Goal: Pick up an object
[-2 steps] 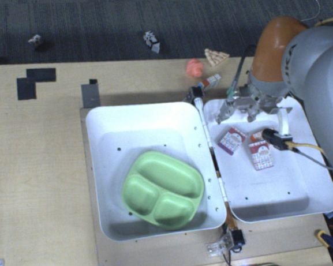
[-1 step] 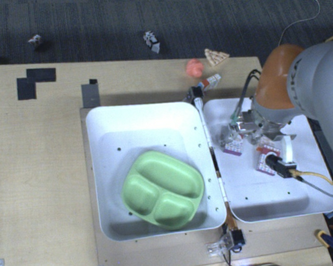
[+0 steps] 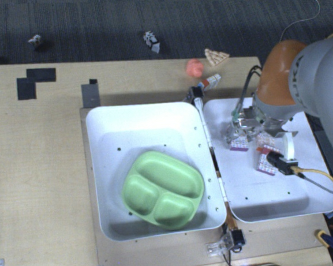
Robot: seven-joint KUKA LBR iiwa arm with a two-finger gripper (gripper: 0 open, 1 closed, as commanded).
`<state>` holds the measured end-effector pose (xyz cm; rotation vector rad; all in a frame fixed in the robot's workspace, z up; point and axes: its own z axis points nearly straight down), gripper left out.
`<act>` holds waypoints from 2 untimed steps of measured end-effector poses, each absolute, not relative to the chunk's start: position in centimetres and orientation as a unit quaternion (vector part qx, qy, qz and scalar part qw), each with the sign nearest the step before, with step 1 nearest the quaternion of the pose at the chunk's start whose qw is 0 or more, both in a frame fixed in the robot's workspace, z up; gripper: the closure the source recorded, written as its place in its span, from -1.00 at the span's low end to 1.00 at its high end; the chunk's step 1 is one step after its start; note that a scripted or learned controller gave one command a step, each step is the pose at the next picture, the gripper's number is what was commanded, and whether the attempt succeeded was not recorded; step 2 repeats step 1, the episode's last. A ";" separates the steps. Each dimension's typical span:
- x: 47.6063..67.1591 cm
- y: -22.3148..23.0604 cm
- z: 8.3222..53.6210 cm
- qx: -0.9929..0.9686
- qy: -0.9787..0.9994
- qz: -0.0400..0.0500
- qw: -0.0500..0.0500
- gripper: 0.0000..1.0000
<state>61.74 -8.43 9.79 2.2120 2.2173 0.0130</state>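
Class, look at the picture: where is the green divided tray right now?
The green divided tray lies in the left white bin, toward its near edge, apart from the gripper over the right bin.

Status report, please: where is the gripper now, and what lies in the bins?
Gripper low in right bin, among small objects. Grasp not confirmed. Green divided tray in left bin, untouched.

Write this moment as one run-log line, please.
arm: over right white bin | gripper: low among small objects | green divided plastic tray: left white bin, untouched | pick: unconfirmed
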 end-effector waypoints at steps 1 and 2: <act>53.9 -0.4 19.8 0.705 0.709 0.002 0.001 1.00; 53.9 -0.4 19.8 0.705 0.709 0.002 0.001 1.00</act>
